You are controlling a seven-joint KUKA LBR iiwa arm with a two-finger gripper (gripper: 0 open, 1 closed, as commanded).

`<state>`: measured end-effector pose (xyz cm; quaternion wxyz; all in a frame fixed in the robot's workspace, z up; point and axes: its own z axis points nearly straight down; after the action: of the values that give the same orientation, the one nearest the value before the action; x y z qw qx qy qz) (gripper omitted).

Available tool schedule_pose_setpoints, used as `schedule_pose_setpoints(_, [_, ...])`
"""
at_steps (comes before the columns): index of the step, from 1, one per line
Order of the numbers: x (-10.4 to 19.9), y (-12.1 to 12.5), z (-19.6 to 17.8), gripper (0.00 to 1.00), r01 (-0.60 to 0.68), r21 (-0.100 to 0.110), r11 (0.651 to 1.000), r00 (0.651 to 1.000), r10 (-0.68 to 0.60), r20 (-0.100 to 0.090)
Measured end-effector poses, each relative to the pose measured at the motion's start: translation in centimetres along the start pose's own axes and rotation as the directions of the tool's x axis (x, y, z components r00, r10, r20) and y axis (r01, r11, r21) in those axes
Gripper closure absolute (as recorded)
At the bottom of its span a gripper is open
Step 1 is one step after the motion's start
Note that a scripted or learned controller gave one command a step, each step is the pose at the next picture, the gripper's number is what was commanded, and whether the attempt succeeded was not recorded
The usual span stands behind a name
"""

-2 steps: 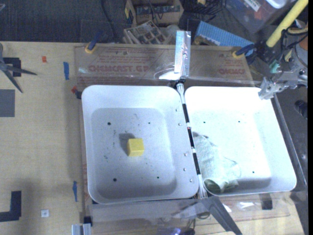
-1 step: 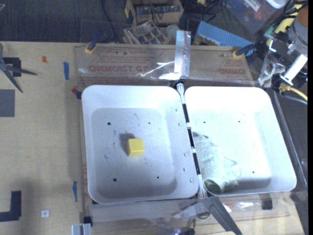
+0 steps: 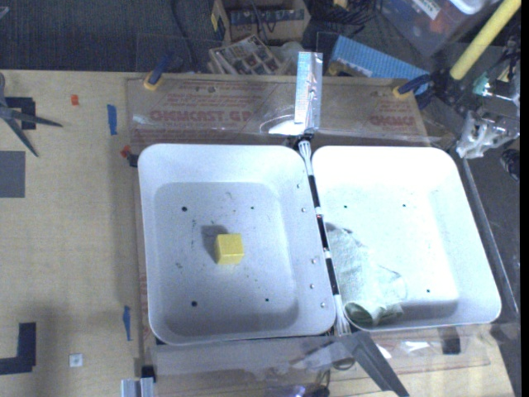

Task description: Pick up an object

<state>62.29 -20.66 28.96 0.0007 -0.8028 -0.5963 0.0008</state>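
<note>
A yellow block (image 3: 230, 248) sits mid-floor in the left bin (image 3: 157, 180). A rolled cloth (image 3: 364, 284) slumps against the right bin's (image 3: 463, 222) near-left wall. Both await a pick.

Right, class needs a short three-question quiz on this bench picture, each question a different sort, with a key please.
1. True or false: the yellow block lies in the right bin.
2. What lies along the right bin's near-left wall? A) rolled white cloth B) red ball C) blue cup
3. Fill in: the block lies near the ____ of the left bin.

Key: 1 false; 2 A; 3 middle.
</note>
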Motion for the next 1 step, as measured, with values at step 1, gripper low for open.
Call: schedule_pose_setpoints(1, [4.1, -9.26, -10.69, 1.0, -0.295, -0.004, 0.955, 0.955, 0.295, -0.001])
